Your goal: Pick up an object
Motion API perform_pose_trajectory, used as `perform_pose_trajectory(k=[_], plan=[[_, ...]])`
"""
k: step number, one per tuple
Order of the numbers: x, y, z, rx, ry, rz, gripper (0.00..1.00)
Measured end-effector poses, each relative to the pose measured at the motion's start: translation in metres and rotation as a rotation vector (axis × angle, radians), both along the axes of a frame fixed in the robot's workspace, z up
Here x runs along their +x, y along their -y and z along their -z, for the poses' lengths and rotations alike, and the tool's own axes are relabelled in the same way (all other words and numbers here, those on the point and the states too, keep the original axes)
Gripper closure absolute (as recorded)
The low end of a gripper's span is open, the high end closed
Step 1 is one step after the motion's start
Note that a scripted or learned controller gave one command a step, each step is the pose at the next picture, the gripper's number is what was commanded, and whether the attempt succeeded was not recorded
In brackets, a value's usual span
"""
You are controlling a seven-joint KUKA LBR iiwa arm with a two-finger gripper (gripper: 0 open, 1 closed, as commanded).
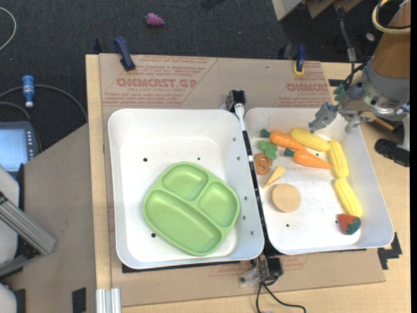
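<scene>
Fingers: the gripper [339,115] hangs over the far right part of the right bin [378,223]; its two grey fingers [322,118] are spread apart, with nothing between them.
Below the fingers: a yellow corn cob [309,139] lies just near-left of the left finger, apart from it.
Arm: the grey wrist with its orange band [393,57] rises to the right, above the bin's far right corner.
Carrots: one orange carrot [285,139] lies left of that cob, a second carrot [311,160] just nearer, both pointing left to right.
More corn: a second cob [337,158] and a third cob [347,196] lie end to end along the right side of the bin.
Other pieces: a round tan disc [285,197] sits near the bin's middle, a pale wedge [275,175] just beyond it, a small brown ring [262,163] by the left wall, a green piece [268,149] beyond that, and a red-and-green item [348,223] in the near right corner.
Left bin: the left bin [130,132] holds a green divided plate [191,207].
Bench: both bins rest on a brown board [163,77] held by blue clamps [122,52].
</scene>
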State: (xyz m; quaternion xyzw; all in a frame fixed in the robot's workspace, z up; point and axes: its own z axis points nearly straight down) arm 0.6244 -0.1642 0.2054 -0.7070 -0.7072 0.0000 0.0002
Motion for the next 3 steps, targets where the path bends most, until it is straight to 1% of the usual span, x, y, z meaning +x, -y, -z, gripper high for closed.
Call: perform_pose_trajectory(k=[1,2,3], plan=[[0.036,-0.027,0.114,0.003,-0.008,0.000,0.00],[0.039,-0.026,0.100,-0.001,0.001,-0.001,1.00],[0.003,-0.068,0.112,-0.003,0.010,-0.002,1.00]])
